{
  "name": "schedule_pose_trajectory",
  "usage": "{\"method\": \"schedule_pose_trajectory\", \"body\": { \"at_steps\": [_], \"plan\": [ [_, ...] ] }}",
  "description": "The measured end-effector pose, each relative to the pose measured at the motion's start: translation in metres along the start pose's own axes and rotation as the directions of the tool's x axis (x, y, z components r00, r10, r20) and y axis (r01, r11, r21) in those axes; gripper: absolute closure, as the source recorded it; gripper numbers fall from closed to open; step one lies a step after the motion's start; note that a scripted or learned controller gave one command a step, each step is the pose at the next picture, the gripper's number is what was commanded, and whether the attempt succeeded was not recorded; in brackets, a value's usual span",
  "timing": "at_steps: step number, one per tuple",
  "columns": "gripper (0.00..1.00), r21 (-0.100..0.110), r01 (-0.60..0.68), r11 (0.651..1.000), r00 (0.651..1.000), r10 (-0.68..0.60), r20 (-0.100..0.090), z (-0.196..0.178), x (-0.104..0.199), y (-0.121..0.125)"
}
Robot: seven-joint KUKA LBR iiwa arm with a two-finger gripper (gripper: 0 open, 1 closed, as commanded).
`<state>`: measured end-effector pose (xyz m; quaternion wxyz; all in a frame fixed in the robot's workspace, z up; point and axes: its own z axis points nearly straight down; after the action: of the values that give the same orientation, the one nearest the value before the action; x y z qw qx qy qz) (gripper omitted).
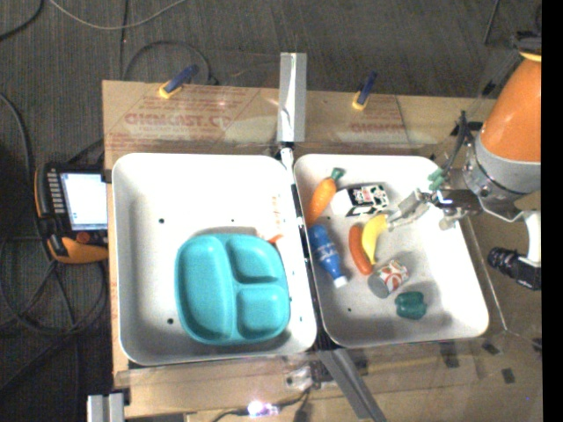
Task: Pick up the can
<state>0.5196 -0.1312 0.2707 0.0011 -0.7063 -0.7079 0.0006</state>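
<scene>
Right now I see the can (388, 277) lying on its side toward the lower middle of the right bin (466, 319), just beside the hot dog (359, 250) and banana (375, 234), with the green pepper (410, 304) just below it. My gripper (406, 209) hovers above and to the right, clear of the can; whether its jaws are apart I cannot tell. I judge the can light, stiff, smooth, and apt to roll, so I'd pinch across its curved sides mid-length.

The grey KUKA arm (510, 170) carries a broad, rounded orange band (517, 112) above a silver-grey wrist, with thin dark cables and a small green fitting (436, 178) beside it.
</scene>
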Motion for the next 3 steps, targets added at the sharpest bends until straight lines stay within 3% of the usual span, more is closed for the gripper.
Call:
{"method": "schedule_pose_trajectory", "body": {
  "at_steps": [1,2,3],
  "plan": [
    [0.00,-0.003,0.064,0.998,0.998,-0.064,0.003,-0.100,-0.012,-0.035],
    [0.00,0.000,0.154,0.988,0.988,-0.154,0.000,0.024,-0.016,-0.036],
    [0.00,-0.001,-0.184,0.983,0.983,0.184,0.003,-0.055,-0.039,-0.036]
  ]
}}
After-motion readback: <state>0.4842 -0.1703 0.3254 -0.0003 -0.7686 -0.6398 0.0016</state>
